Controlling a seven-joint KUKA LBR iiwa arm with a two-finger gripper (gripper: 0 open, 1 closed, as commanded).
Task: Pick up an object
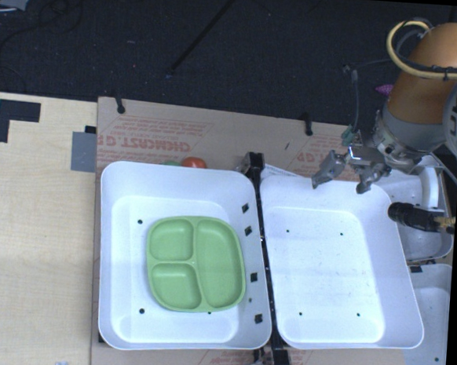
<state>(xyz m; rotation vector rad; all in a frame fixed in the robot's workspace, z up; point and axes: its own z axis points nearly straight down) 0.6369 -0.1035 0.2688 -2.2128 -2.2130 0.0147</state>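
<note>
A light green divided plate (196, 263) with three compartments lies flat in the left white bin (124, 209). A small red-orange object (194, 163) peeks out just behind that bin's far rim, with a bit of green beside it. My gripper (346, 174) hangs over the far rim of the right white bin (392, 309), far from the plate. Its two fingers are spread apart with nothing between them.
A black clamp strip (256, 251) runs between the two bins. Both bins rest on a cardboard sheet (153, 136). The arm's orange band and grey wrist (425, 83) rise at the upper right, with a black cable fitting (415, 216) beside the right bin.
</note>
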